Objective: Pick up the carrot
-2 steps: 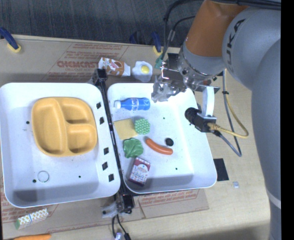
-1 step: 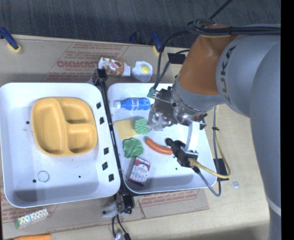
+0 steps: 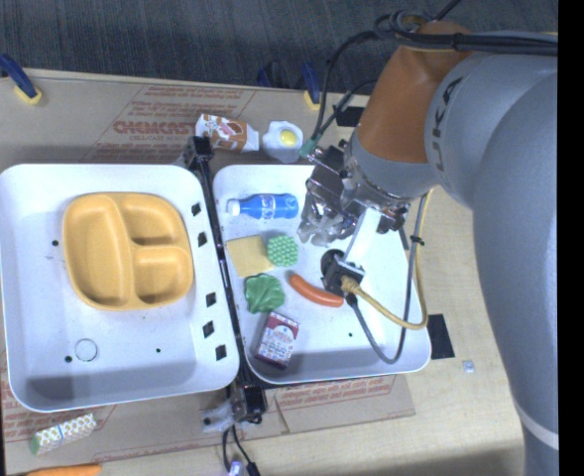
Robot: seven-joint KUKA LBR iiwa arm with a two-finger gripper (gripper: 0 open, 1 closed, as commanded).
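Carrot point(image 3: 315, 292): smooth orange taper, lying in right bin point(image 3: 396, 350), beside leafy green point(image 3: 263, 292).
Gripper point(image 3: 323, 228): hovering above carrot; finger state hidden, cannot tell.
Room: bare floor stretching right of carrot.

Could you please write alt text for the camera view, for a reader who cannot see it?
A grey robot arm reaches from the right over the right bin, its gripper above an orange carrot lying on the bin floor. A blue bottle and green toys lie nearby; the left bin holds a yellow divided plate.
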